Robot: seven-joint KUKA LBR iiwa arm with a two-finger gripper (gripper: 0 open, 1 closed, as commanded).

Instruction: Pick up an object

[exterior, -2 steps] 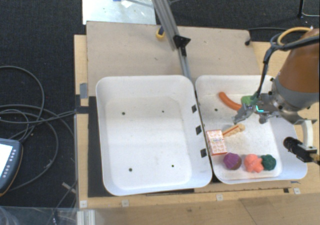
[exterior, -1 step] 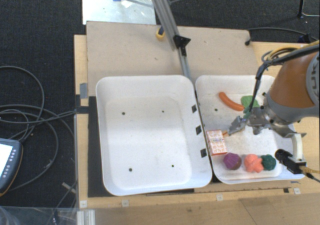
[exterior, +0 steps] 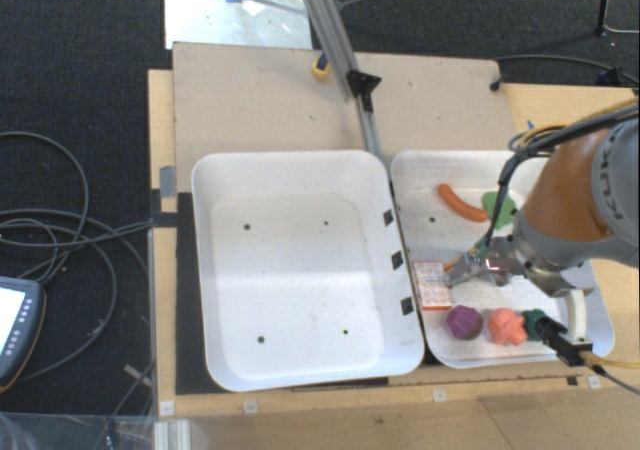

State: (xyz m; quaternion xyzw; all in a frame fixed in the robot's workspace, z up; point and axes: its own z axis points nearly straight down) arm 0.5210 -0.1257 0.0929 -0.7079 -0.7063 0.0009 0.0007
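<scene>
In the right bin [exterior: 415,178] lie an orange sausage-shaped piece [exterior: 460,203], a green piece [exterior: 497,206] partly hidden by the arm, a small printed card [exterior: 431,285], a purple lump [exterior: 463,322], a salmon-pink lump [exterior: 506,328] and a dark green piece [exterior: 538,321]. My gripper [exterior: 468,266] hangs low over the middle of this bin, just right of the card and above the purple lump. Its metal fingers point left toward the card. I see nothing between them.
The left bin [exterior: 290,268] adjoins the right one, with black clips on the shared wall. A grey pole [exterior: 335,38] slants across the back of the bench. Cables and a tablet lie on the floor at left.
</scene>
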